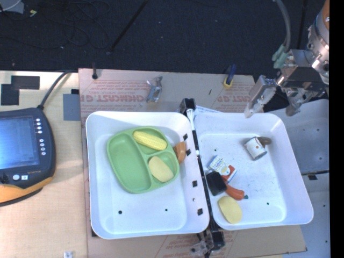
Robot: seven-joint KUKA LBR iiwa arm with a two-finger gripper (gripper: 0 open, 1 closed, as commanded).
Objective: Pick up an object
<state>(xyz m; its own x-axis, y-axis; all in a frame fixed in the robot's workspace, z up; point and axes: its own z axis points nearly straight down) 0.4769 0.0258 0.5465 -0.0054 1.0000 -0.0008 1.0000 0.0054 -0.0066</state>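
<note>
Grey metal and an orange band mark the arm at the upper right, and its gripper (271,102) hangs above the far right corner of the right bin (293,144), the two fingers spread wide apart with nothing between them. One finger (253,102) slants down over the far rim, the other sits off toward the bin's outer edge. Nearest below it lies a small silver can (255,148) on its side, alone on bare white floor, and to my eye that is the sensible thing to go for. Doing it well means centring the open fingers across the can's round body, not its ends, coming straight down, and closing only once low enough that it cannot roll out. Further toward the near side things are crowded: a small printed carton (221,165), a black block (215,181) touching it, an orange carrot-like piece (235,191) and a yellow lump (230,209) sit close together near the divider, so a grasp there risks catching two at once. In the left bin (102,198) a green tray (124,163) carries a corn cob (150,140) and a pale potato shape (160,168), well away across the counter (70,198).
</note>
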